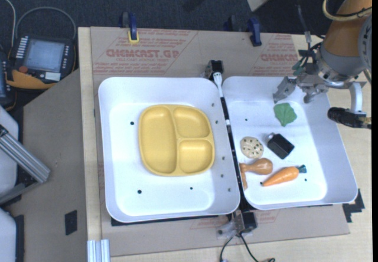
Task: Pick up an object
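The right bin (pixel 319 187) holds a green leafy piece (pixel 286 114), a black block (pixel 280 145), a round cookie (pixel 251 147), a tan squash-shaped toy (pixel 256 167) and an orange carrot (pixel 282 176). My gripper (pixel 295 92) hangs over the bin's far end, just above and behind the green piece. Its two fingers stand apart, and nothing is between them. The grey arm with its orange band comes in from the upper right.
The left bin (pixel 118 160) holds a yellow divided plate (pixel 176 138). A black divider strip (pixel 224 119) runs between the bins. Blue clamps (pixel 131 23) grip the board's far edge. A pendant with a screen (pixel 42 57) lies off the bench at left.
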`<state>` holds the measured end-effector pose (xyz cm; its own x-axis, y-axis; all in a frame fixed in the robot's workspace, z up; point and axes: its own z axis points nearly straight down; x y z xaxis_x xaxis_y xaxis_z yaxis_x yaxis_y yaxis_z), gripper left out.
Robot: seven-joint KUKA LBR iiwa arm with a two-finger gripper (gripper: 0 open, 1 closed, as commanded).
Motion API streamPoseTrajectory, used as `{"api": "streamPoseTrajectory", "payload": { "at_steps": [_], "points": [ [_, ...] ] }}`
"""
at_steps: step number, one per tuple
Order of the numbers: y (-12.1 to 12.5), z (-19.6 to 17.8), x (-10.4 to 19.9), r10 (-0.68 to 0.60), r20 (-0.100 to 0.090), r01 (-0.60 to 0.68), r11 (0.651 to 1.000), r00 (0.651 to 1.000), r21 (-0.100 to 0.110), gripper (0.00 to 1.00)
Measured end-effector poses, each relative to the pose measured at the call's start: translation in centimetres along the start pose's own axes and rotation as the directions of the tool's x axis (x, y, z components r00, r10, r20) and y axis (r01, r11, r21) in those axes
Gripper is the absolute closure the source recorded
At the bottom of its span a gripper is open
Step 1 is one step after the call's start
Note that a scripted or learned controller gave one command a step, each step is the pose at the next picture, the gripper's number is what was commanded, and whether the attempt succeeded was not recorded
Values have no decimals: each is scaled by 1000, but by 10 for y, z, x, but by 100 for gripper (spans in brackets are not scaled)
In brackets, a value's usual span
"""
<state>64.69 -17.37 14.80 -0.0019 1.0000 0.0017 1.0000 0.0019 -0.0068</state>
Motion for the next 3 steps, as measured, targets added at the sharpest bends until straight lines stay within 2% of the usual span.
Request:
{"api": "streamPoseTrajectory", "payload": {
  "at_steps": [1,2,3],
  "points": [
    [6,56,8,0,0,0,1000,1000,-1,0],
    [8,41,7,0,2,0,1000,1000,-8,100],
    [10,-6,-1,2,4,-2,1000,1000,-14,100]
  ]
}}
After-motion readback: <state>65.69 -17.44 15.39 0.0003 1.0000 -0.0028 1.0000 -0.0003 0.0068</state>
